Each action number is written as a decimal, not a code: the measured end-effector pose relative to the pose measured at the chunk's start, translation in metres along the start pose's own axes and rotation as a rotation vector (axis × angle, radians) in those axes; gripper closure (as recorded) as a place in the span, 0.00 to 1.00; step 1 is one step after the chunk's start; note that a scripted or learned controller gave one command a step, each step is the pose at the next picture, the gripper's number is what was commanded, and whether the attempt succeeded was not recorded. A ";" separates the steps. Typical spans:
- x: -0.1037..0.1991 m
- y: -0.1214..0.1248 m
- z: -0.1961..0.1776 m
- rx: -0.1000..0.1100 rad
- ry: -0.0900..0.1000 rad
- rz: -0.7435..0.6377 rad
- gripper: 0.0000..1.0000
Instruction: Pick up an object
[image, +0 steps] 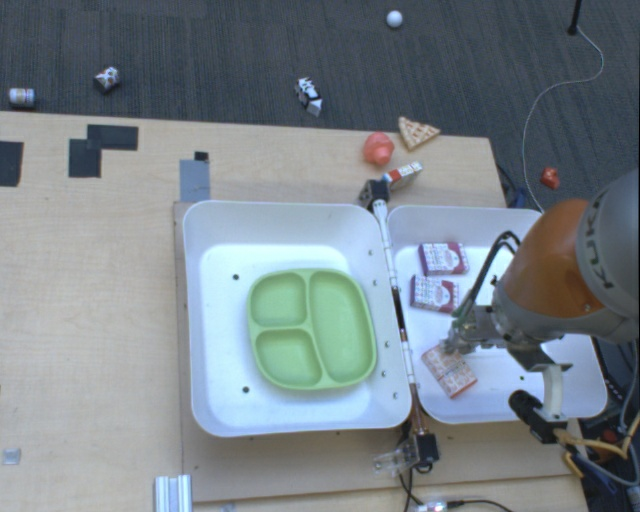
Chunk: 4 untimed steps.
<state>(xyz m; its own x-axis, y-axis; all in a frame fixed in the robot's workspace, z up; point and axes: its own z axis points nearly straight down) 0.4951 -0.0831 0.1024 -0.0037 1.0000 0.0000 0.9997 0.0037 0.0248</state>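
Right white bin (590, 395), small carton (449, 369) lying diagonally, gripper (462, 335) above it, finger state unclear.

Divided plate (312, 329) in left bin (200, 300); cartons (441, 259) in right bin (590, 395).

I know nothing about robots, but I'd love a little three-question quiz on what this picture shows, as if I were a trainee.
1. True or false: the green divided plate lies in the right bin.
2. How many small red-and-white cartons lie in the right bin?
3. Which carton is the gripper nearest? A) top carton B) middle carton C) bottom carton

Key:
1. False; it lies in the left bin.
2. Three.
3. C; the gripper hangs just above the bottom carton, which lies tilted, while the other two sit straight near the bin's far end.
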 end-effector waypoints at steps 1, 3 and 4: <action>-0.001 0.000 0.000 -0.001 -0.002 0.001 0.00; 0.003 0.001 0.000 -0.002 0.002 0.000 1.00; 0.003 0.001 0.000 -0.002 0.001 0.000 0.00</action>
<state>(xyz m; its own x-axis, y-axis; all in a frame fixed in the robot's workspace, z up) 0.4958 -0.0806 0.1023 -0.0041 1.0000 0.0015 0.9996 0.0040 0.0269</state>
